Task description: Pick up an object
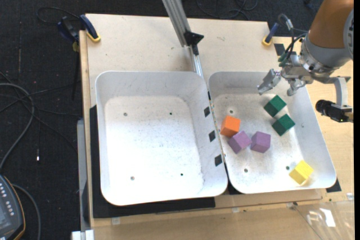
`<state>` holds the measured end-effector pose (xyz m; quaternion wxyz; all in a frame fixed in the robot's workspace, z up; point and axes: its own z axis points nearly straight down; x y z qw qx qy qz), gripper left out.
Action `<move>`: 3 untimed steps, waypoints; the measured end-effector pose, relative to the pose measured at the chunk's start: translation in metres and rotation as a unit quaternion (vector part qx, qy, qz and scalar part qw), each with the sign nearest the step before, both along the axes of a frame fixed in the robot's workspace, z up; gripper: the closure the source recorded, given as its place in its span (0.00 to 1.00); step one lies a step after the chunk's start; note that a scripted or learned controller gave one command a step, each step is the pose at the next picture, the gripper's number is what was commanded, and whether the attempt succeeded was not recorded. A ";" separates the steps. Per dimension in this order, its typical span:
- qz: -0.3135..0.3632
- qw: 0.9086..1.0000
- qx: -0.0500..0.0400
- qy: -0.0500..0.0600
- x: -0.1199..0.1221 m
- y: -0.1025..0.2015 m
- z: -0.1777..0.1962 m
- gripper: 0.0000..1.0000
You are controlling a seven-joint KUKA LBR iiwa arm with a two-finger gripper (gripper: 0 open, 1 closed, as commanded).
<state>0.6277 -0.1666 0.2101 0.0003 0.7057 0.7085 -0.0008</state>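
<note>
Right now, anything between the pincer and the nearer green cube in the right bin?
Nothing visible. The pincer hangs just above the upper green cube, open air between them. The second green cube sits just below it, close but apart.

light: bright, even | shadows: soft, faint | focus: slightly soft, grainy

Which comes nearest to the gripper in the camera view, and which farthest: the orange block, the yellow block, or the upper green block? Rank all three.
Measured from the gripper above the right bin's far end:
1. Upper green block, just below the gripper.
2. Orange block, near the bin's left wall.
3. Yellow block, in the near right corner.
</note>
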 end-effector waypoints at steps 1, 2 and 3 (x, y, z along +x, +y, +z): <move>-0.005 1.000 0.002 0.004 -0.104 -0.010 -0.105 0.00; -0.003 1.000 0.001 -0.001 -0.099 -0.009 -0.092 1.00; -0.001 1.000 -0.004 -0.010 -0.103 0.060 -0.108 1.00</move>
